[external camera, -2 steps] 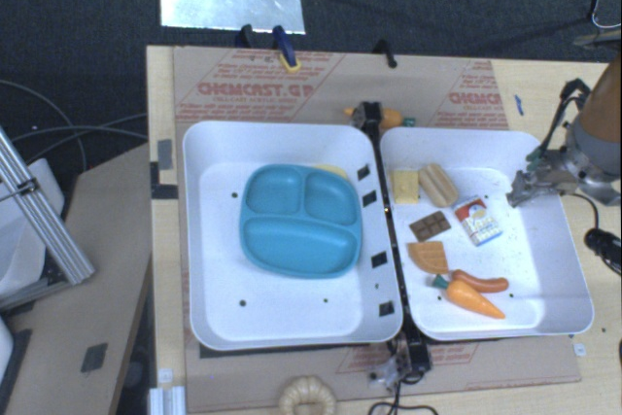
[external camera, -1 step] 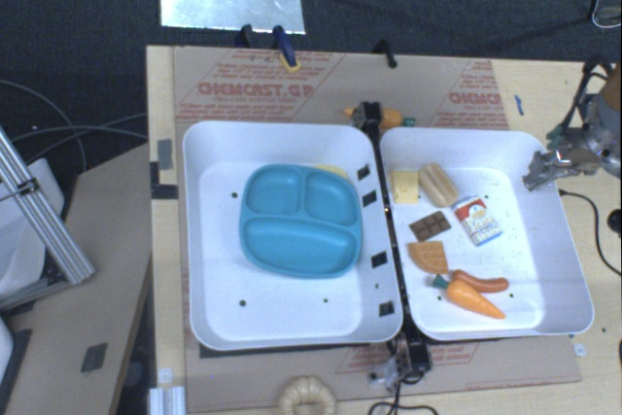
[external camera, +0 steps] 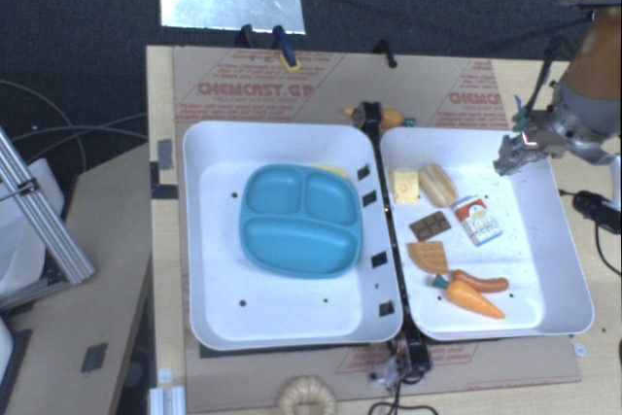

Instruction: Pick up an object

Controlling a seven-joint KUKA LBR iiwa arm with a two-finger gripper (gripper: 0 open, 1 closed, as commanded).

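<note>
1. On the left I saw the left bin [external camera: 209, 238] with a blue tray [external camera: 296, 221] in it, and a small yellow piece [external camera: 333, 171] showing just behind the tray. I judged the tray too wide and flat to be a good target.
2. The right bin [external camera: 559, 258] held the better things: a cheese block [external camera: 404, 187] touching a bread roll [external camera: 436, 184], a chocolate piece [external camera: 429, 226], a small carton [external camera: 478, 220], a cracker [external camera: 429, 257], then a sausage [external camera: 480, 284] lying against a carrot [external camera: 472, 300].
3. The gripper [external camera: 512, 155] was above the back edge of the right bin, near its right corner, with nothing in it. I could not tell how its jaws stood.
4. In my judgement the carton was the best choice, because it was nearest and stood apart from the others.
5. I would come straight down over it, with the jaws across its narrow side.
6. The roll and cheese touched, so a grasp there could push one away.
</note>
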